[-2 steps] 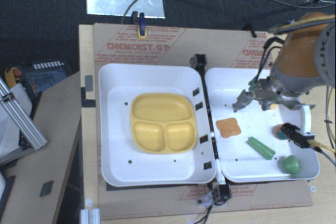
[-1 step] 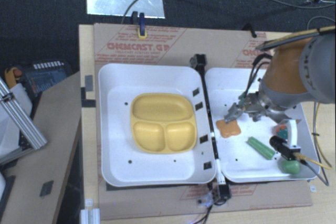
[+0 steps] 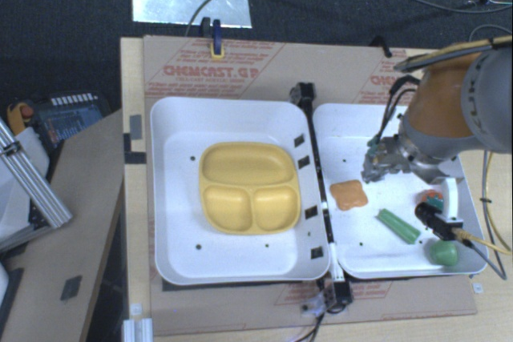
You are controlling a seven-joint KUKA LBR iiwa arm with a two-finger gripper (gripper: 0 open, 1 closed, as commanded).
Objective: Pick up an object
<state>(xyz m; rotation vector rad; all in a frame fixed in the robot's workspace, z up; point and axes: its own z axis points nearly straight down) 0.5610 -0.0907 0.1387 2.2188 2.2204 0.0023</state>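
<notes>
The nearest candidate for pickup is an orange flat piece (image 3: 349, 195). It lies on the floor of the right bin (image 3: 345, 136), toward the 9 o'clock side, near the divider between the two bins.

The gripper (image 3: 375, 166) hangs at 1 o'clock from the orange flat piece, just beside it. Whether it touches the piece cannot be told. Whether the gripper is wide or narrow cannot be told from this angle, and nothing is seen held in it. The arm (image 3: 457, 112) reaches in from 3 o'clock and covers the upper right part of the right bin.

Other items in the right bin:
- A green stick (image 3: 398, 225) lies slanted at 4 o'clock from the orange flat piece, apart from it.
- A small red and teal item (image 3: 433, 195) sits at 3 o'clock, partly hidden by robot hardware.
- A green round object (image 3: 442, 252) rests in the 5 o'clock corner.

The left bin (image 3: 172, 172) holds a yellow divided tray (image 3: 247, 187) at its centre, well apart from the gripper.
</notes>
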